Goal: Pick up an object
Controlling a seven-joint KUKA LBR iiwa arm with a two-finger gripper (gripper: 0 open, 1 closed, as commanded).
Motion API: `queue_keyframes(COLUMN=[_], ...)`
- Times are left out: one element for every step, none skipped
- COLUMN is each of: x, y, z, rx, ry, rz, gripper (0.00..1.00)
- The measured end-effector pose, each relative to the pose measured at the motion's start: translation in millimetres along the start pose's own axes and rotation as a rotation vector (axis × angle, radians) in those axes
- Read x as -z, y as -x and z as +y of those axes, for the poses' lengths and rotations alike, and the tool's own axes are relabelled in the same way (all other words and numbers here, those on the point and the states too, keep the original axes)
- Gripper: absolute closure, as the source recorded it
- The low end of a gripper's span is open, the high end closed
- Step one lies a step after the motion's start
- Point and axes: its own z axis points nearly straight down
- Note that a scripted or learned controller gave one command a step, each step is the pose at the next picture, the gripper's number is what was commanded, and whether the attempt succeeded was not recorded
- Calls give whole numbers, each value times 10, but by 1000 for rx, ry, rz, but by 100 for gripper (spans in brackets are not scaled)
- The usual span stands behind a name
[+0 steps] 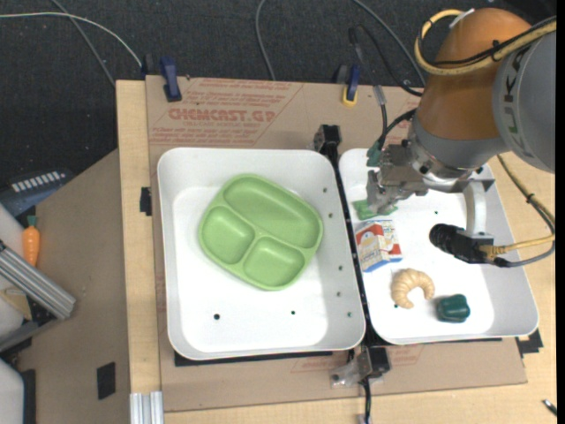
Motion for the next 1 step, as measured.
queue_keyframes(x=[-138], y=[-501], z=[107], rx=[0], ry=[-1], rz=[0], gripper=[100])
